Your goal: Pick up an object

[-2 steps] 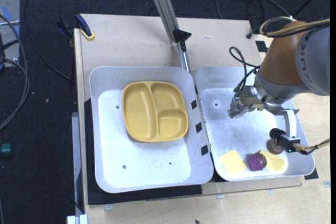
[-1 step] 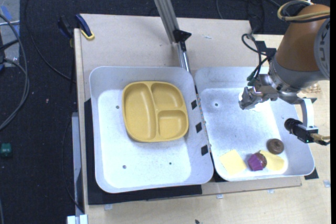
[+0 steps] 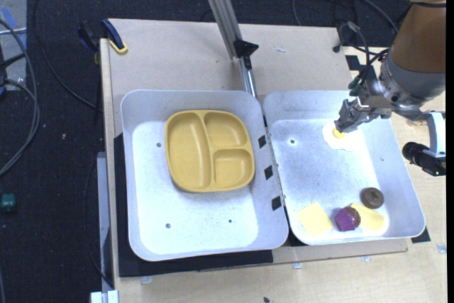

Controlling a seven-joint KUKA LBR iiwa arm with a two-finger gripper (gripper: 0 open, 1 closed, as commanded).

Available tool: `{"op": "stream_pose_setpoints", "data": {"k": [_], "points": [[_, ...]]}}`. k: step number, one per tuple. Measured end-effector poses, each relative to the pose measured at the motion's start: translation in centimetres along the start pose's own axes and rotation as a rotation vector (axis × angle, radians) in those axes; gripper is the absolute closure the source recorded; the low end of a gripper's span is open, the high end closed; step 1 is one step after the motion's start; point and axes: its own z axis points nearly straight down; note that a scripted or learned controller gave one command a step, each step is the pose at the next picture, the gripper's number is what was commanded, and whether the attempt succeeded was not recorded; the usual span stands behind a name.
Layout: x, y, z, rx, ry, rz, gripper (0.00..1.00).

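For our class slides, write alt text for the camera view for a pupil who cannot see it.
A grey and orange robot arm reaches from the right, its gripper over a pale yellow object in the right white bin. Near that bin's front edge lie a purple object, a brown one and a yellow block. The left bin holds a yellow divided plate.

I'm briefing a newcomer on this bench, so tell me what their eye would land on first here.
The yellow divided plate stands out first, lying in the left bin. Next comes the gripper, low over a pale yellow object near the far side of the right bin. Along that bin's near edge sit a purple object, a brown object and a yellow block.
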Motion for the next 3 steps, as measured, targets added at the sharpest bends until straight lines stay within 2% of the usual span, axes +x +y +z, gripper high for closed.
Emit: {"op": "stream_pose_setpoints", "data": {"k": [1, 3], "points": [[5.1, 2.5, 1.5, 0.006, 0.002, -0.005, 1.0], [15.4, 4.5, 3.6, 0.007, 0.003, -0.005, 1.0]]}}
